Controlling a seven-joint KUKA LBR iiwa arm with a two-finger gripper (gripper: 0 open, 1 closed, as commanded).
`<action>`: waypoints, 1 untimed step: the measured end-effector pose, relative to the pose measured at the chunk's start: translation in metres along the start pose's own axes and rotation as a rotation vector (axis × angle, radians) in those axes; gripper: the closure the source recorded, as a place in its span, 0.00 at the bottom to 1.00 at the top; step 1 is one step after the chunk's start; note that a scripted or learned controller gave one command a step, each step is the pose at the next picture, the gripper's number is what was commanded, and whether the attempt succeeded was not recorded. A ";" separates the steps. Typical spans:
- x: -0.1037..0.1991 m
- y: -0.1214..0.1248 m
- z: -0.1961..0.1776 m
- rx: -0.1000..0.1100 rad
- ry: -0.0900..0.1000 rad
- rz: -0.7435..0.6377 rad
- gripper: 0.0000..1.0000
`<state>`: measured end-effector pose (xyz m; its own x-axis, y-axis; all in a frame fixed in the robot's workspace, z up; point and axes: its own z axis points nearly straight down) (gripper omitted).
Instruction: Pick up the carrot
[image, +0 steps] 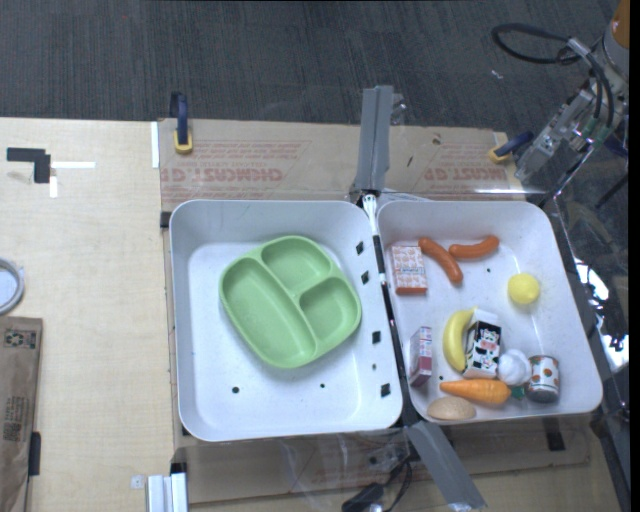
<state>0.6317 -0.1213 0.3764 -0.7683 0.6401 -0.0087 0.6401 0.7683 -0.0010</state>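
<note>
One carrot (476, 391) lies on its side near the front edge of the right bin (566, 262), thick end toward the bin's right, tip toward the left. It touches or nearly touches several neighbours: a tan egg-shaped item (451, 409) just in front of its tip, a black-and-white carton (485, 349) and a banana (457, 338) directly behind it, a white rounded object (514, 367) and a small can (543, 378) at its thick end.

Step in hand, by judgement: approach not yet begun; the carrot rests untouched in the bin. The next move calls for travel over the right bin to a point above the carrot's middle, fingers aligned across its short axis, then a descent into the narrow clearance between the carton and the egg-shaped item.

Arm pose: the gripper assembly (570, 125) sits at the upper right, beyond the bin's far corner and well apart from the carrot. Finger state cannot be determined here.
</note>
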 end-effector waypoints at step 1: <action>-0.001 0.001 -0.009 0.000 -0.003 -0.001 1.00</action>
<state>0.6329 -0.1215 0.3855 -0.7689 0.6392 -0.0122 0.6393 0.7690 -0.0010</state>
